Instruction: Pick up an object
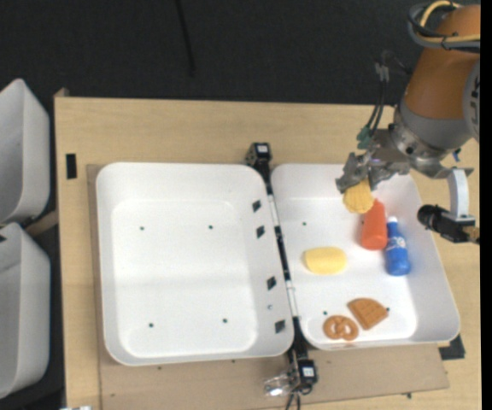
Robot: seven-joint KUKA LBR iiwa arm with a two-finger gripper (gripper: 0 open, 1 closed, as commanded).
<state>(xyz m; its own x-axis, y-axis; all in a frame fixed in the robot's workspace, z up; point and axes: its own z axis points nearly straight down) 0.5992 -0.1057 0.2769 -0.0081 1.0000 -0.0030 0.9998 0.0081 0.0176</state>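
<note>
Right bin [430,301]: gripper [359,178] at one o'clock, fingers clamped on a yellow waffle piece [358,199]; orange bottle [372,226], blue bottle [396,248], lemon [325,260] central; pretzel [340,328], toast [368,312] at six.

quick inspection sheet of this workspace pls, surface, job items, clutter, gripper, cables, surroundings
surface: tan wooden bench bearing two shallow white bins side by side, left bin and right bin
job's things: all in the right bin: round yellow waffle-textured piece under the gripper, orange bottle, blue and white bottle, pale yellow oval lump, brown pretzel, tan wedge-shaped piece
clutter: nothing seen
gripper: two-finger gripper low over the yellow piece; grasp cannot be judged
cables: green and dark wires along the wrist
surroundings: black floor, white moulded containers at the left
</note>
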